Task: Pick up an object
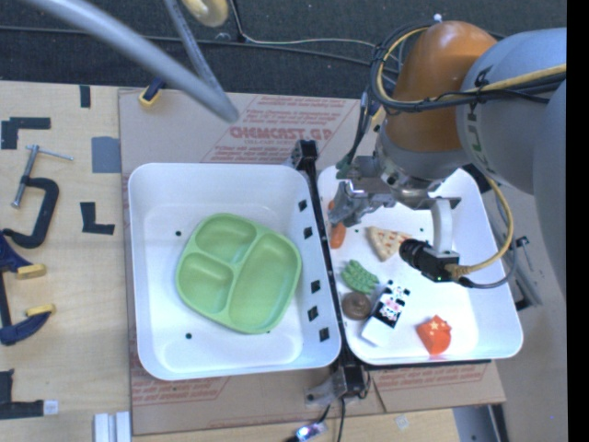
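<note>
Nearest us, along the right bin point(502, 343) front edge: a red toy point(435, 333), a white cow-patterned block point(384, 313) and a brown round piece point(356, 305), crowded together. Behind them we list a green leafy toy point(361, 275) and a pizza slice point(387, 242). An orange carrot-like piece point(338, 236) lies directly below the gripper point(347, 203), against the divider wall; finger spacing we cannot tell. Left of the fingers, across the divider, the left bin point(147, 191) holds a green divided plate point(239, 272) with open floor all round.
</note>
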